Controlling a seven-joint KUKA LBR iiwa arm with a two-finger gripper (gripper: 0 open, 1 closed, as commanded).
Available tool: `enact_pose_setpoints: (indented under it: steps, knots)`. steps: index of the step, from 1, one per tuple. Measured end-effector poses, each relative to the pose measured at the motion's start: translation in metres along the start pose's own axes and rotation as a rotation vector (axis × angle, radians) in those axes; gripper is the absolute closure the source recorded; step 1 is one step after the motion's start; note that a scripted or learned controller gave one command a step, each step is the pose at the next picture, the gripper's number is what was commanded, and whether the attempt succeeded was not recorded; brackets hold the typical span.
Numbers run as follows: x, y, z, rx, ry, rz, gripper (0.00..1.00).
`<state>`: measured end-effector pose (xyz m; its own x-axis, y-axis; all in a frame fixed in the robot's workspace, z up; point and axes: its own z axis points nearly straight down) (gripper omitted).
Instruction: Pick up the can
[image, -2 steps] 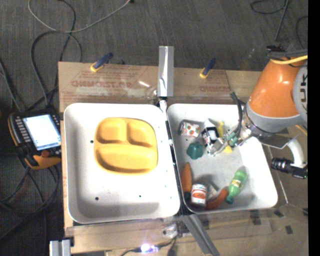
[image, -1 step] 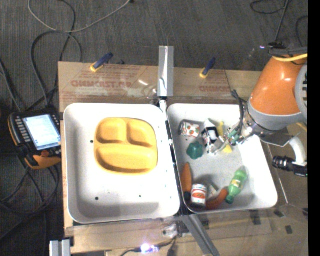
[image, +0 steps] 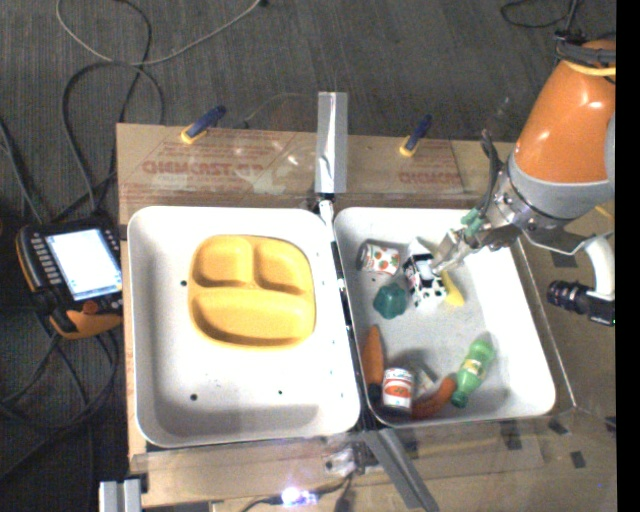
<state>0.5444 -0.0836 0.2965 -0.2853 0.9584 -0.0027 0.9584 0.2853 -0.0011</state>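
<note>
Close to the front edge of the right bin (image: 535, 385) stands a small can (image: 397, 388) with a red and white label. It is between an orange carrot (image: 372, 352) and a reddish sausage-like thing (image: 432, 402). A green bottle (image: 474, 368) lies tilted just beside that thing, toward the right edge. A second can (image: 379, 258) lies on its side near the back left corner of the same bin. Near it are a teal object (image: 392, 298), a black and white toy (image: 430, 282) and a yellow piece (image: 455, 291). I reach in from the right, and my fingers (image: 440, 255) are above the toy, between the second can and the right edge. Whether they are released or clenched I cannot tell. On the left bin (image: 160, 400) rests a yellow tray (image: 253, 290) with compartments.
</note>
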Motion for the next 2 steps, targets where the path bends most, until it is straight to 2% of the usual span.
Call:
enact_pose_setpoints:
  steps: [1, 2]
  knots:
    - [0.000, 0.000, 0.000, 0.000, -0.001, 0.001, 0.00]
    - [-0.007, -0.025, -0.028, -0.001, -0.001, -0.359, 0.00]
